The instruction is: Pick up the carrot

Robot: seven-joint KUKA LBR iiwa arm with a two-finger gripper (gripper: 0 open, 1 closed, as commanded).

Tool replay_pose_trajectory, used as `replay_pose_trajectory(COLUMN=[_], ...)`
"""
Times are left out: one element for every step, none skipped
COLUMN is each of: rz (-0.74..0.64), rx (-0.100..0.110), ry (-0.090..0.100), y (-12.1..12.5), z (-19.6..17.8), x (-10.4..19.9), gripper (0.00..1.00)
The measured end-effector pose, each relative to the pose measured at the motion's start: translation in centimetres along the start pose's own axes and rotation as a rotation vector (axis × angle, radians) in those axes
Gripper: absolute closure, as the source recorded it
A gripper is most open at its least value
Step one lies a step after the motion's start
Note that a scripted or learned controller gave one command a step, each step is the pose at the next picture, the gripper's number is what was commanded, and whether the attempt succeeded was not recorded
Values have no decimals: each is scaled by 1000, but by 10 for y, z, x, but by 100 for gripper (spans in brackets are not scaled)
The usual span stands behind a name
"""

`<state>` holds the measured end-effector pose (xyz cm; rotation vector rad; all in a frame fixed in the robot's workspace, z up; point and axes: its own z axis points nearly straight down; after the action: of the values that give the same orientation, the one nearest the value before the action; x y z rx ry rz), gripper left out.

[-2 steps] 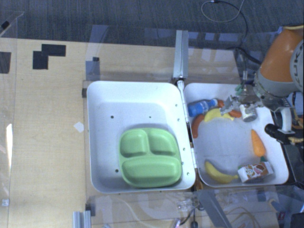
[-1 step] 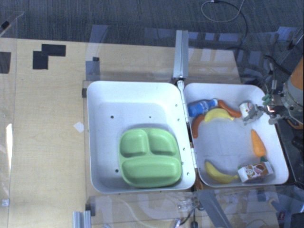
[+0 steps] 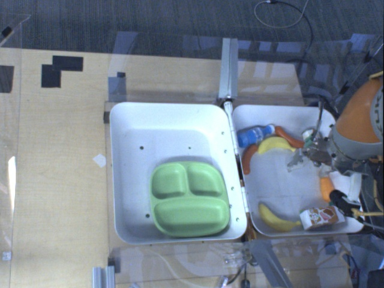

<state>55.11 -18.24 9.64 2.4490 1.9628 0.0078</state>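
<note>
The carrot (image 3: 290, 138) is an orange tapered piece lying in the right bin (image 3: 282, 188), near its back, along the top of a yellow fruit (image 3: 274, 144). My gripper (image 3: 302, 151) hangs over the right bin just to the right of the carrot's tip, reaching in from the right under the arm's orange band (image 3: 363, 116). Its fingers stand open with nothing between them. The carrot lies loose on the bin floor, apart from the fingers.
A blue bottle (image 3: 252, 135) and a red-orange curved piece (image 3: 246, 159) lie at the right bin's left wall. A banana (image 3: 277, 217), a small brown carton (image 3: 321, 217) and an orange object (image 3: 326, 188) sit along its front right. The left bin (image 3: 138, 131) holds a green divided plate (image 3: 189, 198).
</note>
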Motion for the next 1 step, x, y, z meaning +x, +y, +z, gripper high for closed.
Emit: replay_pose_trajectory(rz=[258], rx=[-4], ry=[19], y=[-29], z=[6], x=[-11], gripper=[0])
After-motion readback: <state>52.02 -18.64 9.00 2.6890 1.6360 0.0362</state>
